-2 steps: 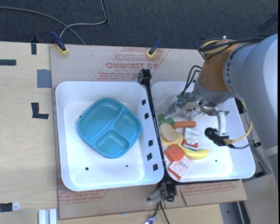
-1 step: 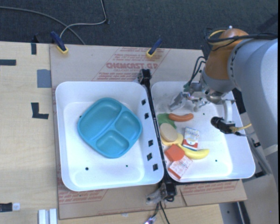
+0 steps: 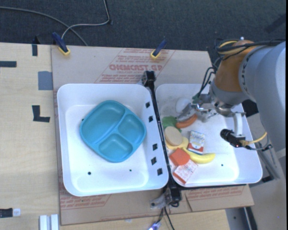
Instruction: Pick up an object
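Observation:
My gripper (image 3: 196, 110) hangs low over the back left part of the right bin (image 3: 240, 169). Just below it lies an orange carrot-shaped piece (image 3: 186, 122), with a green piece (image 3: 168, 121) to its left. I cannot tell whether the gripper touches the carrot piece. Further forward lie a round tan bun (image 3: 173, 136), a small red and white packet (image 3: 197, 141), a yellow banana (image 3: 202, 157), an orange block (image 3: 179, 156) and a red and white box (image 3: 184, 173).
A blue divided plate (image 3: 113, 130) lies in the left bin (image 3: 72, 176). A black divider with clips (image 3: 154, 128) runs between the bins. The grey arm (image 3: 259, 75) covers the right bin's back right corner. Cables (image 3: 237, 138) hang by the wrist.

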Controlling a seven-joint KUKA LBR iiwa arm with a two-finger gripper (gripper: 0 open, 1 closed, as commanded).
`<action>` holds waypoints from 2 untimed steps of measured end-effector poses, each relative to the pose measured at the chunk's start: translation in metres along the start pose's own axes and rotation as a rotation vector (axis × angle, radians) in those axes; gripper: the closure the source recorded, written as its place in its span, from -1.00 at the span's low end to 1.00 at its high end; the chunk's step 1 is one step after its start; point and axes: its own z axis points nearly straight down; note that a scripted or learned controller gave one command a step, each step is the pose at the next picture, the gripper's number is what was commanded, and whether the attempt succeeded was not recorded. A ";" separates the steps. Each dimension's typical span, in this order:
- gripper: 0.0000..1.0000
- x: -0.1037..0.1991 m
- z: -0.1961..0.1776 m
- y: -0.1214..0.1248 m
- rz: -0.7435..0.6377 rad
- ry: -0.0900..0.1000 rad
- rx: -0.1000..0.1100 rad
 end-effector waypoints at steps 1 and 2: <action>-1.00 0.044 0.001 0.031 -0.002 0.001 0.000; -1.00 0.049 0.001 -0.005 0.000 -0.001 0.001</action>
